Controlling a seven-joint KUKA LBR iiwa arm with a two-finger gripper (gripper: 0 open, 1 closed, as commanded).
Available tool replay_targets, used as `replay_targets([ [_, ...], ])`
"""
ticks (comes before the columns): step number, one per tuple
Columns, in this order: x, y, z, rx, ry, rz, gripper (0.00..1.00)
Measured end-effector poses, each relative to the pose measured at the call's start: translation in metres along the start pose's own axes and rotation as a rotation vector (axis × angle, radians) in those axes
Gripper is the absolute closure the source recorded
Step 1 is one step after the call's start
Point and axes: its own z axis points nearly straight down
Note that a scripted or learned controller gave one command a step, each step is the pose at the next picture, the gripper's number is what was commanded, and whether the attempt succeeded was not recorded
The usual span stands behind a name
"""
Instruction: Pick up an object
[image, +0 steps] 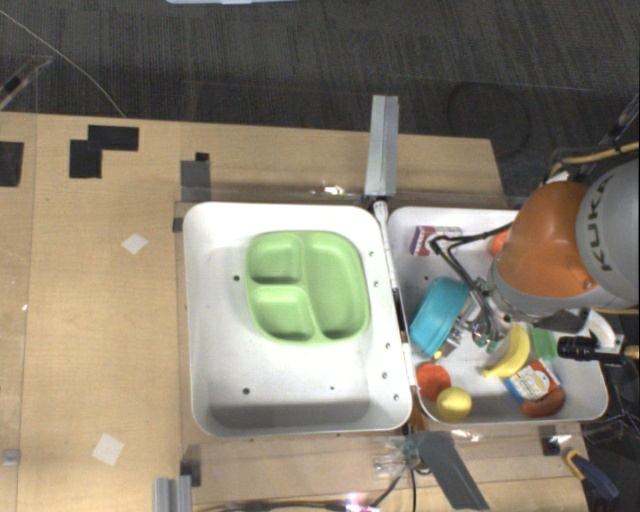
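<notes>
Yellow banana (510, 352) lies in right white bin (596, 398), beside blue plastic bowl (438, 314). End effector (484, 328) low between them; grip state cannot be told. Nothing visibly lifted; the pick looks undone, grasp and raise remaining.

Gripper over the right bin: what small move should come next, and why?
Probably a short descent. The gripper sits low among the blue cup and banana, with nothing visibly between its fingers, so the pick looks unfinished.
</notes>
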Motion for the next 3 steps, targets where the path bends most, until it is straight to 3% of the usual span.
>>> replay_targets([
  [1, -0.107, 0.048, 0.004, 0.015, 0.029, 0.013, 0.00],
  [2, -0.059, 0.040, 0.003, 0.007, 0.010, 0.161, 0.00],
  [3, -0.078, 0.056, 0.005, 0.010, 0.013, 0.411, 0.00],
])
